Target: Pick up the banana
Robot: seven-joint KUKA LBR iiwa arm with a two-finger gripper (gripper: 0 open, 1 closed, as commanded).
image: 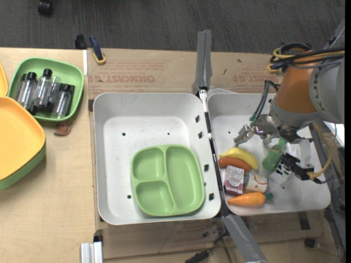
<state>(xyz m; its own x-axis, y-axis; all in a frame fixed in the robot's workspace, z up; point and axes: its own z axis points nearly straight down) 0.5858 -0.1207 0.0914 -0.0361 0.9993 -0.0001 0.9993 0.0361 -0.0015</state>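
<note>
Yellow curved banana (241, 156) lies in right shallow white bin (230, 111), near its left wall, touching a red-orange rounded fruit (233, 163) under it. Just below: small red-labelled carton (234, 179), orange plastic carrot (248, 199) by the bin's front edge. Green plastic bottle (272, 158) just right of banana. Pincer (248, 133) hangs above and just right of banana, not touching it; fingers look apart, probably nothing between them, view cluttered. Left white bin (109, 147) holds green three-compartment tray (167, 179).
</note>
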